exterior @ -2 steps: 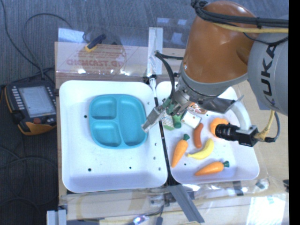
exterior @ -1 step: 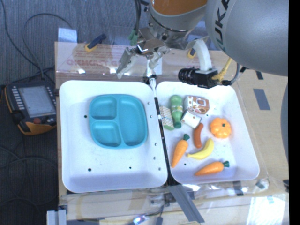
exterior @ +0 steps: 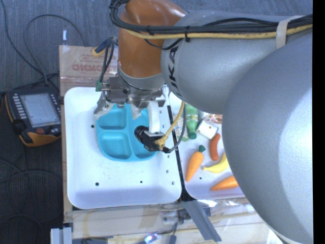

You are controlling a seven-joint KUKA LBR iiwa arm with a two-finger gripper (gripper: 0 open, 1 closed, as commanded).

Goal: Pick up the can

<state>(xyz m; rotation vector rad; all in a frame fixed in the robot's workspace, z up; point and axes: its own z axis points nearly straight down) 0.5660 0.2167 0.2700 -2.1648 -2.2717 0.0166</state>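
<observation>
Two white bins sit side by side before you. In the left bin (exterior: 76, 187) lies a blue compartment tray (exterior: 117, 141), and the gripper (exterior: 118, 111) hangs right over the tray's upper edge, its fingers (exterior: 101, 107) spread apart with nothing between them. Move on to the right bin (exterior: 203, 194) and you find a green bottle (exterior: 191, 123), a carrot (exterior: 194, 164) and a banana (exterior: 218, 165) near the divide. The grey arm (exterior: 228, 60) covers much of that bin, so where the can lies you cannot tell. You are, I judge, at the approach, with no grasp made. The next move calls for locating the can, bringing the spread fingers down around it, and then closing.
</observation>
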